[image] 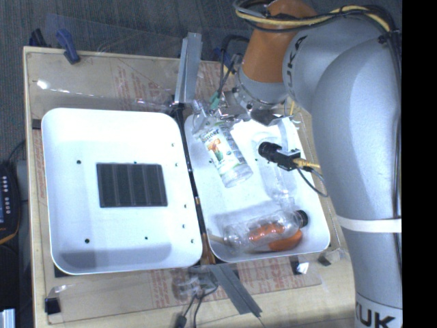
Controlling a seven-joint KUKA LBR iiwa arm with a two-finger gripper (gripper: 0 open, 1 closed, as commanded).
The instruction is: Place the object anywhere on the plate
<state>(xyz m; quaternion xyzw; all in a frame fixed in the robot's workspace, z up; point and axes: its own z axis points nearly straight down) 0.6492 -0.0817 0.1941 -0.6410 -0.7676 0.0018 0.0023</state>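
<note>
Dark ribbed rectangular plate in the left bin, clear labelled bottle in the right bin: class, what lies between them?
In the camera view, bare white bin floor, then the two bins' adjoining rims.

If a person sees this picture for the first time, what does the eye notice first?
First, the large grey arm with its orange band, filling the right side and reaching over the right bin. Next, the dark ridged plate in the middle of the left bin. Then the clear bottles in the right bin: one with a label, one with orange inside.

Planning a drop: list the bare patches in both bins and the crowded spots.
Left bin: bare white floor all round the dark plate. Right bin: crowded, with an upright-labelled bottle under the pincer, another bottle along the near wall; a small gap between them.
</note>
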